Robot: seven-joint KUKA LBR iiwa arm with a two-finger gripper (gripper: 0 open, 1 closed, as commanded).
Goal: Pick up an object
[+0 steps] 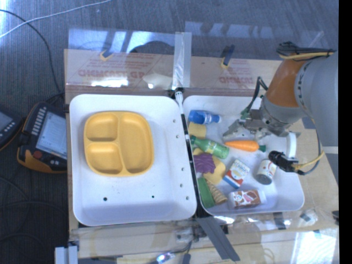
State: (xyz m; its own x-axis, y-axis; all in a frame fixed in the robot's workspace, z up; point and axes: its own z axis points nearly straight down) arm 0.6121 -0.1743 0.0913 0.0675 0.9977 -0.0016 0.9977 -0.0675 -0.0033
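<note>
The gripper [237,130] stands open just at 11 o'clock of the toy carrot [242,145]; it should descend centred, then close gently.

Grey carpeted floor [66,4] crossed by a cable [33,23], a pendant [41,139] lying left.

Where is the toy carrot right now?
The toy carrot lies in the right bin, toward its far side, just below the gripper and right of the green bottle.
</note>
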